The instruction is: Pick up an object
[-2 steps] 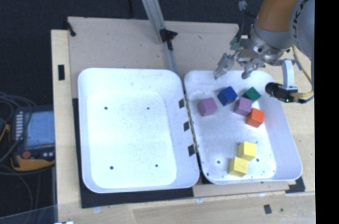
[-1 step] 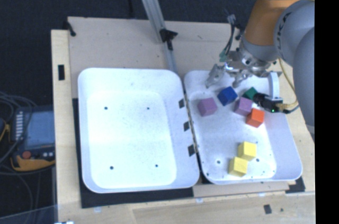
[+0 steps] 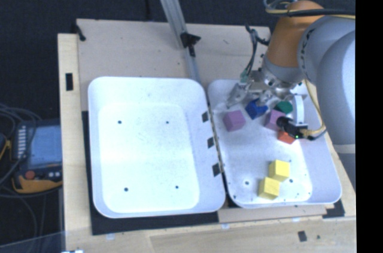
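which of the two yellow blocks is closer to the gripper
The upper yellow block, further from the bin's near rim, is closer to the gripper. The lower yellow block sits just below and left of it, further from the gripper.

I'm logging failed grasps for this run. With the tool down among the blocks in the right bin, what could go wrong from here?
1. The blue block, purple block and a second purple block crowd close under the tool, so it may nudge one while closing on another.
2. The red block and green block lie beside the wrist hardware and may be knocked.
3. The tool works near the right bin's far rim, so a pushed block may jam there.
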Robot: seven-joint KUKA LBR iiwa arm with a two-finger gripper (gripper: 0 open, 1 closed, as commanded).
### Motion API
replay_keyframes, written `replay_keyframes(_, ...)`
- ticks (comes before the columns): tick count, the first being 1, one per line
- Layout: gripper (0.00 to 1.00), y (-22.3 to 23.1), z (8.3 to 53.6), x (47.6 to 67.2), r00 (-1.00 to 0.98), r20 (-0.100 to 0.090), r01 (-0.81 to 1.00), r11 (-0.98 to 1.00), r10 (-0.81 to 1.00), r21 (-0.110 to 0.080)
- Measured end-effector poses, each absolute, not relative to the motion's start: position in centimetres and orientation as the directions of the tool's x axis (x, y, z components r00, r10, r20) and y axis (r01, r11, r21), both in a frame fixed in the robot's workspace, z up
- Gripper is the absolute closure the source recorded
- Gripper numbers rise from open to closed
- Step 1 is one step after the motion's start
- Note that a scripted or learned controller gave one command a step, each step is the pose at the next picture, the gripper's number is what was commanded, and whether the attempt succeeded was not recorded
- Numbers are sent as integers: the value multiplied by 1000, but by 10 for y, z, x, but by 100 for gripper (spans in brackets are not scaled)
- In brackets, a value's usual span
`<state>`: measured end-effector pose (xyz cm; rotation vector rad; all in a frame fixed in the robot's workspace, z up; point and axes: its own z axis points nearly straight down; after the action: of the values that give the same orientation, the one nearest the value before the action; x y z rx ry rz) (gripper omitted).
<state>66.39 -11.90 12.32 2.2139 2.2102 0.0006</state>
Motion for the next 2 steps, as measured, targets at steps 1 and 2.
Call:
replay_keyframes(1,100,-119,139,666,6,-7,1000,-6,1000,15)
replay_keyframes(2,100,-125,187,661,2,-2,1000,-2,1000,6)
